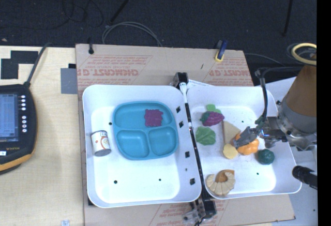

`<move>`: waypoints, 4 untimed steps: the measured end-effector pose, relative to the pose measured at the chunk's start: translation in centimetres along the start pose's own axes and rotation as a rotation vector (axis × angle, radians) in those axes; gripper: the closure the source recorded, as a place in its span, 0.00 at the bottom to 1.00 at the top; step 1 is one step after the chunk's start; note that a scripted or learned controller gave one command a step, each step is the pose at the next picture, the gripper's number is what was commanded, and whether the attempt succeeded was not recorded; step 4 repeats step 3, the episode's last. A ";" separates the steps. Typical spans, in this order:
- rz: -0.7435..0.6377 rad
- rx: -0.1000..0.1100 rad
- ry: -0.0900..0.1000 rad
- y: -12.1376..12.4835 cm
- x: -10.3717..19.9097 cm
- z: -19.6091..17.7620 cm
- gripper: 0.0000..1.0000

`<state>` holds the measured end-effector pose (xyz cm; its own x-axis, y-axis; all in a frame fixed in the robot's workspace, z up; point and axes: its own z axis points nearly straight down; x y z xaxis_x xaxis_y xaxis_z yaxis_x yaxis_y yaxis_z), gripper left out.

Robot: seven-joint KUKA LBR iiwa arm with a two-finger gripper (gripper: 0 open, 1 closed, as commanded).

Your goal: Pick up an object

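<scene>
My gripper is low in the right bin, directly over an orange object and touching or nearly touching its top. The orange object rests against a yellow piece, with a pale cheese wedge just to the left. A dark green ball lies right of the orange object. Also in this bin are purple grapes, a green leafy piece and a tan shell-like piece at the front edge.
The left bin holds a blue divided plate with a purple item in its rear compartment, and a small can beside it. The arm's grey body looms over the right bin's right side. A teach pendant lies far left.
</scene>
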<state>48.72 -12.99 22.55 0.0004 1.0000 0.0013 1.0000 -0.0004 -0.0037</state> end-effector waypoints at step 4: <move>-0.002 -0.003 -0.001 15.8 3.3 12.6 1.00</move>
